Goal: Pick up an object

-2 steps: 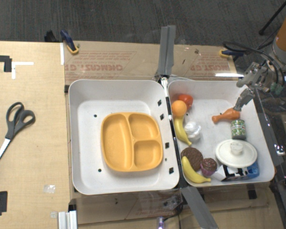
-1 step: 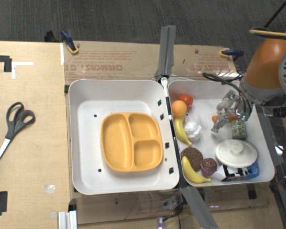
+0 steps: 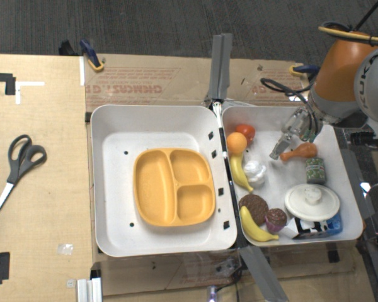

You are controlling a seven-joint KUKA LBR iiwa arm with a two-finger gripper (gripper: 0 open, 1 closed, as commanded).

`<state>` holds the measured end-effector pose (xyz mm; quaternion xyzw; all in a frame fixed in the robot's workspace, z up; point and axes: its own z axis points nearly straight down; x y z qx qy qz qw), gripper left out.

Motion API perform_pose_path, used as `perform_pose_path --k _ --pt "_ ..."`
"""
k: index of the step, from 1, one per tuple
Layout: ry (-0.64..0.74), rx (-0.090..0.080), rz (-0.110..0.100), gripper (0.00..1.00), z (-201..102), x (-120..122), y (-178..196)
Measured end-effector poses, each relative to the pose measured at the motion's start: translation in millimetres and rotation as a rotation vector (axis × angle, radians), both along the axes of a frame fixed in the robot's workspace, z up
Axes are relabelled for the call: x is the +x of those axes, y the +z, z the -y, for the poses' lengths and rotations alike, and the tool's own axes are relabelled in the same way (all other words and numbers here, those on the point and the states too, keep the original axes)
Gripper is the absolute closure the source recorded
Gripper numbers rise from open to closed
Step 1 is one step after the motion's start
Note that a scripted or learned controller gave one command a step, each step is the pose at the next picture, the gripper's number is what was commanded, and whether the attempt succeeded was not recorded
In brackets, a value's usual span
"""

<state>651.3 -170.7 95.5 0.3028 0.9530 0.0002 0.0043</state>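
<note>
My gripper (image 3: 288,143) hangs over the back of the right bin (image 3: 346,168), coming in from the upper right. Just below and to its right lies an orange carrot-shaped toy (image 3: 301,151), touching or very near the gripper; whether it is gripped I cannot tell. Also in this bin are a red tomato (image 3: 245,131), an orange (image 3: 237,143), a banana (image 3: 240,172), a white crumpled piece (image 3: 256,171), a green can (image 3: 315,170), a white round lid (image 3: 312,201), a brown disc (image 3: 254,206), a maroon cup (image 3: 276,218) and a second banana (image 3: 257,228).
The left bin (image 3: 107,168) holds a yellow divided plate (image 3: 174,186). A grey divider (image 3: 220,68) rises between the bins at the back. Scissors (image 3: 16,162) lie on the bench far left. A blue-edged item (image 3: 331,226) sits at the right bin's front corner.
</note>
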Motion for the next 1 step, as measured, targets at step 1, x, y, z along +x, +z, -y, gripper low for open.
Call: perform_pose_path --k 1 --pt "0.004 -0.004 0.006 1.0 0.1 1.6 11.3"
